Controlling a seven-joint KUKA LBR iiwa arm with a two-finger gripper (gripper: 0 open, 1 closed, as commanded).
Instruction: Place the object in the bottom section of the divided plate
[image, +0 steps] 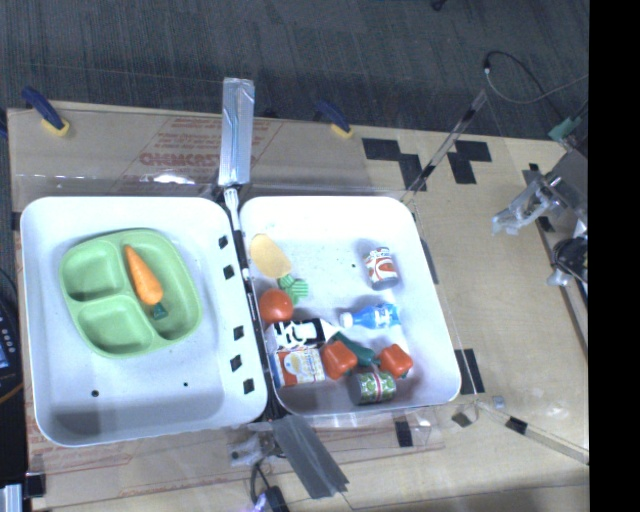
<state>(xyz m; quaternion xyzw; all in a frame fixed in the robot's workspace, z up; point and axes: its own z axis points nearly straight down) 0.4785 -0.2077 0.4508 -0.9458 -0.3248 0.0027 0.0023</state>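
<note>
Resting in the right-hand section of the green divided plastic plate (82, 268): orange toy carrot (143, 276), left white bin (130, 400).
Right white bin (425, 300) holds clutter: yellow toy piece (268, 255) far left, red-and-white can (381, 267), blue-capped white bottle (371, 318), red tomato (275, 305), juice carton (299, 366), green-labelled can (374, 386). Gripper (522, 208) sits well right of both bins, over bare bench; jaw state cannot be told.

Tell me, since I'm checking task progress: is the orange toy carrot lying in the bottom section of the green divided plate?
No, the orange toy carrot lies in the right-hand section of the green divided plate, not its bottom one.
</note>
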